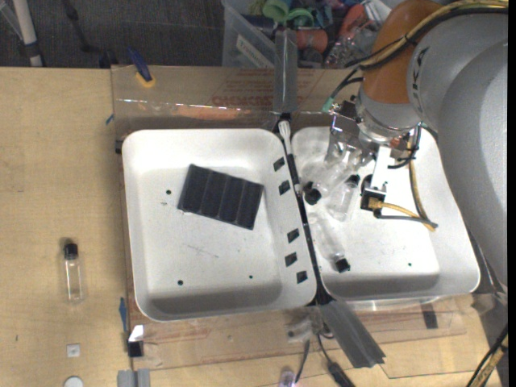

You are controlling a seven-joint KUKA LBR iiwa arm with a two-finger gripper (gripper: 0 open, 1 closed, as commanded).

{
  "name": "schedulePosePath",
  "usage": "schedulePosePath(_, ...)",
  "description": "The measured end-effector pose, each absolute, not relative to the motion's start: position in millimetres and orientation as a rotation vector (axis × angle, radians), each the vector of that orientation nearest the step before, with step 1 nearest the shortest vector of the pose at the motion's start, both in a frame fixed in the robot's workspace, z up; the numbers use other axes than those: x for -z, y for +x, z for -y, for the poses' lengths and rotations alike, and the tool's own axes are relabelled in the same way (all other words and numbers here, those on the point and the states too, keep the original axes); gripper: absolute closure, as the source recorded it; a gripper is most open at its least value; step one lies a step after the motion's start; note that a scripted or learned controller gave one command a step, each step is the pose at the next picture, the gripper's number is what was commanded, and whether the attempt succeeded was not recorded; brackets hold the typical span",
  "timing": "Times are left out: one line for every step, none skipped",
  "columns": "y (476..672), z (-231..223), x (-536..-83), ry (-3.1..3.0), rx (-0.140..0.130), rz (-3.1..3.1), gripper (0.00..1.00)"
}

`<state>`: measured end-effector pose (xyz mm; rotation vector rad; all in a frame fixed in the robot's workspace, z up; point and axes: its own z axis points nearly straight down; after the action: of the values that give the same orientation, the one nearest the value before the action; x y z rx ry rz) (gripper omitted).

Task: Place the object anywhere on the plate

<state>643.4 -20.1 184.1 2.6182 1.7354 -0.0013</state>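
Your gripper [343,164] hovers over clear vials [339,200] in the right bin [403,280]; I cannot tell its state. Transparent, crowded vials risk a missed grasp; the dark plate [222,196] waits left.

Dark plate [221,196] sits unobstructed; vials [322,190] crowd the right bin [419,264].
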Motion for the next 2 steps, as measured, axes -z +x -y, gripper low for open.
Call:
schedulePosePath(586.8,-40,-184,2.566,0.004,-1.816,1.0)
schedulePosePath(609.0,-120,-188,2.043,-0.003,-2.385,1.0)
